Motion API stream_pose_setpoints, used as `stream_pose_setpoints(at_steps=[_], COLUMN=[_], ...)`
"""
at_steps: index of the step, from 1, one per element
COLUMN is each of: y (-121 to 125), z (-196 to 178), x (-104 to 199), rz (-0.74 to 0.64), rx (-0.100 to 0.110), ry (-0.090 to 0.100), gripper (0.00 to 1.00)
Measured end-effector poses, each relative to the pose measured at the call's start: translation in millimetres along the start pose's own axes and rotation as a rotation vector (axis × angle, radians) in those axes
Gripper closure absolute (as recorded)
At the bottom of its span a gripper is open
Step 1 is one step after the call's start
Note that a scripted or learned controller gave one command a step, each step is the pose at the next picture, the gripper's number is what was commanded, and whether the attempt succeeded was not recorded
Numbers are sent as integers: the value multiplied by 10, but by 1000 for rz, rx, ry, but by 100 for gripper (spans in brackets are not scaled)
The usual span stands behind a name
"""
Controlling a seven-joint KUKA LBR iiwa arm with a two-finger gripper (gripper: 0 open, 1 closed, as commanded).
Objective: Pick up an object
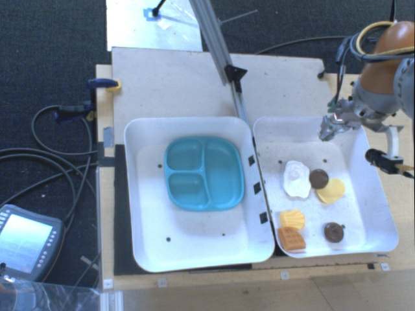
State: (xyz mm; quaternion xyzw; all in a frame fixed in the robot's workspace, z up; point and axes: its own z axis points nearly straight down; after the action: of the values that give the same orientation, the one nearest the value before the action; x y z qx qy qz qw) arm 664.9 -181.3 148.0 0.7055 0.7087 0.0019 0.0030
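From my seat I see the arm (382, 76) reaching in from the right, its orange band above the wrist, with the gripper (327, 131) hanging over the far corner of the right bin (379, 203), near that bin's back wall. Whether it is spread or closed I cannot tell from this slant, and I see nothing caught in it. The pieces I could go for all lie in the right bin, nearer to me than the gripper and apart from it. A white fried-egg shape (297, 179) lies near the middle, with a dark brown round piece (318, 178) touching its right side and a pale yellow piece (332, 191) just beside and slightly in front of that brown one. Toward the front left corner sit a yellow ridged piece (292, 219) and, touching it on the near side, an orange waffle-like block (292, 239). A second brown round piece (333, 232) rests alone toward the front, right of those two. The left bin (146, 238) carries a teal divided plate (203, 173) with three compartments, lying flat near its centre. A grey pole (211, 28) slants down from the top toward the seam between the bins. Off the bench at lower left I see a handheld control pendant (26, 238) with its screen lit, and cables (45, 154) looping on the dark floor.
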Motion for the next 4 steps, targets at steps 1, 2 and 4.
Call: stream_pose_setpoints(at_steps=[1,2,4], y=[42,66,37], z=[-460,-1014,-1104], x=[45,43,1057], rz=[-2,-3,-7], rx=[-1,-2,3], ry=[0,-1,4], gripper=[100,100,100])
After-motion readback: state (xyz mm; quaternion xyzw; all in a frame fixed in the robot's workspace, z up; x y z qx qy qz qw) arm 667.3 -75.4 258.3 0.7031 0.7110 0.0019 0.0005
